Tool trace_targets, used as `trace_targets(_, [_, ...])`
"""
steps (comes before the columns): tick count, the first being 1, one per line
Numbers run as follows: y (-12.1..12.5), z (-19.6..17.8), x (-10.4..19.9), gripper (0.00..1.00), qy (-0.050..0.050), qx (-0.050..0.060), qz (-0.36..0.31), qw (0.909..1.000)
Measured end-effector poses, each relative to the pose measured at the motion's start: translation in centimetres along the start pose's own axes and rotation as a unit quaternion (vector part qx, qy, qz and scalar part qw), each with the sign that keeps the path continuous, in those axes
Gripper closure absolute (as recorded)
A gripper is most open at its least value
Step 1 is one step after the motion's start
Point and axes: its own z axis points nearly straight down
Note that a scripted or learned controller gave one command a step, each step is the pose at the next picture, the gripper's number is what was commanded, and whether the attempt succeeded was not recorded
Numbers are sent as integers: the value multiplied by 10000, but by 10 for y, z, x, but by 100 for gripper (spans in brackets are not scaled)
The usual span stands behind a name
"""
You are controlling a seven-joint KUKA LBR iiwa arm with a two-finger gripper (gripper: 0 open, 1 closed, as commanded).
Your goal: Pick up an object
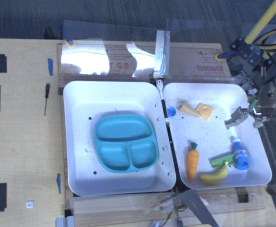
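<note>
Right bin [209, 91]: carrot [193, 161] upright, leafy end up.

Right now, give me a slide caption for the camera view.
Blue tray in the left bin; carrot, banana, bottle and crackers in the right bin, tool above it.

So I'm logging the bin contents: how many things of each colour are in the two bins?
Blue: 3, tray, bottle, small cap
Yellow: 3, banana, two crackers
Orange: 1, carrot
Green: 1, block
Total: 8
</note>
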Motion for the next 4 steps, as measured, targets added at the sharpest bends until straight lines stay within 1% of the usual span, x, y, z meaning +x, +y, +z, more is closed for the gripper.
trace_targets(1, [35, 112, 46, 0, 19, 68, -44, 10000])
trace_targets(2, [17, 172, 30, 0, -9, -46, -643, 9979])
trace_targets(3, [34, 172, 21, 0, -3, -31, -766, 9971])
trace_targets(4, [22, 135, 5, 0, -11, -25, -659, 9978])
